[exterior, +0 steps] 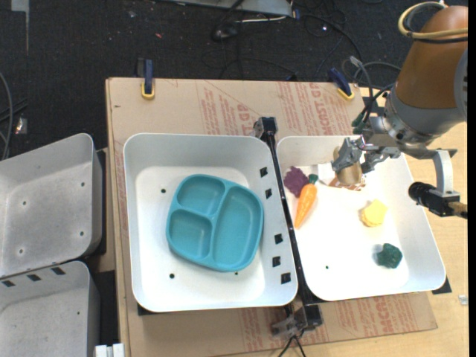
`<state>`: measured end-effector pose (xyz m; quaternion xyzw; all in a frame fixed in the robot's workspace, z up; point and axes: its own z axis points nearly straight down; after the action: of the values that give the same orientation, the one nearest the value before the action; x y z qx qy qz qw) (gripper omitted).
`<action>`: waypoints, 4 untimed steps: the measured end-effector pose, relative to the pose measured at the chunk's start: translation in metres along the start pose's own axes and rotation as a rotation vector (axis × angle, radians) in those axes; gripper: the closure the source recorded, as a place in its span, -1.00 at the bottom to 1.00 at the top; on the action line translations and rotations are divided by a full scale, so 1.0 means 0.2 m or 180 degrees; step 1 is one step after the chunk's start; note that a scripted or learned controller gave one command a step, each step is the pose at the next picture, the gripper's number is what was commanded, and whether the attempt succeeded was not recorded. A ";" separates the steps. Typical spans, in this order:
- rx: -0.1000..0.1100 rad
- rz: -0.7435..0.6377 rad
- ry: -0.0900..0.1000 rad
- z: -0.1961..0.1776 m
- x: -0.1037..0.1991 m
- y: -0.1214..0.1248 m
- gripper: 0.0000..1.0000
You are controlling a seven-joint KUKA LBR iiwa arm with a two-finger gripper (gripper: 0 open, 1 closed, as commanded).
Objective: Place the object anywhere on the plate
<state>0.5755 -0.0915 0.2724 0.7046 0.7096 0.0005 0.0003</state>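
Hanging over the back of the right bin (416, 274), the end effector (348, 171) sits low above a tan-brown object (348, 175) that lies on a reddish smear of colour on the bin floor. Whether it is open, closed or clamped on anything cannot be told: its metal parts and the brown object overlap, and no thing is plainly seen held by it. The arm (431, 58) leans in from the right, which suits a reach to the bin's back corner.

Taking the carrot (305, 203) as landmark: a purple piece (296, 178), grape-like, touches its upper end; the brown object is to its right and a little farther back; a yellow lump (373, 214) lies well to its right; a dark green piece (387, 256) lies to its right and nearer the camera. The carrot itself is orange, tapered, and lies close along the wall that divides the bins.

Left of the carrot, beyond that wall, the teal plate (216, 229) rests in the middle of the left bin (149, 162). It has three compartments and nothing on it, so the task is likely at the picking stage. Its central, open position probably eases the drop, since any compartment will do.

Which item is the one meant is unclear; judging by the end effector's place, the brown one seems the target. Both bins sit on a surface (216, 103) covered in cardboard.
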 end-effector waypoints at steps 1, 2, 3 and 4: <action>-0.0001 -0.0002 -0.0001 0.02 0.26 0.08 1.00; 0.0010 -0.0001 0.0002 0.04 0.53 0.06 1.00; 0.0003 -0.0002 0.0001 0.11 0.78 0.13 1.00; 0.0002 -0.0004 0.0004 0.11 1.05 0.11 1.00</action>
<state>0.5961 0.1179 0.2511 0.7042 0.7100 0.0006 -0.0003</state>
